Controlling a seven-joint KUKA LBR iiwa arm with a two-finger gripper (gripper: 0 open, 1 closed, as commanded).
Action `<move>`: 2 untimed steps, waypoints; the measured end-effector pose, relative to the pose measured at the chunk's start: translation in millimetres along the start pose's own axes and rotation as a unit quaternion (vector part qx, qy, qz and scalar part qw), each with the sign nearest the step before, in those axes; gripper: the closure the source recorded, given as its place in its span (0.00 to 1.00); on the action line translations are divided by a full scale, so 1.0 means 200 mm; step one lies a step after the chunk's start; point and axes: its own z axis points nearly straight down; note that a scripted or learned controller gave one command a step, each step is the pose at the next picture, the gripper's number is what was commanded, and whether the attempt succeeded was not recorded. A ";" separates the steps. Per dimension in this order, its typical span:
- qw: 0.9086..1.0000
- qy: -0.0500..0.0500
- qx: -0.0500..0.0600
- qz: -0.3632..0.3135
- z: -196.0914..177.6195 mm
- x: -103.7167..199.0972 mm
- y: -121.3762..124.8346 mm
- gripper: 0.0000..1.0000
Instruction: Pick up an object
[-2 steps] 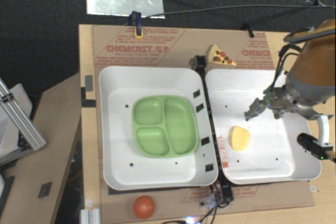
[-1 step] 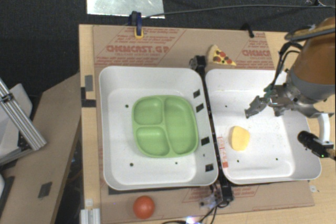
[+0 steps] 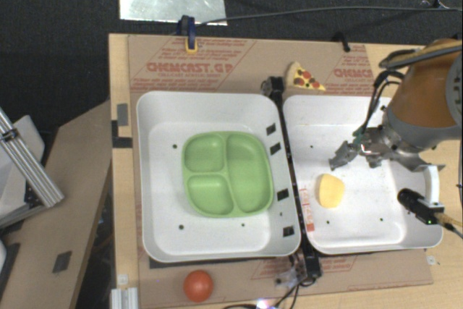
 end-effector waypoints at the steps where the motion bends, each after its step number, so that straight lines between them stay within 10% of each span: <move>1: 1.000 0.000 0.001 0.000 0.29 -0.04 0.02 0.00; 2: 1.000 0.000 0.000 0.000 0.43 -0.04 0.02 0.00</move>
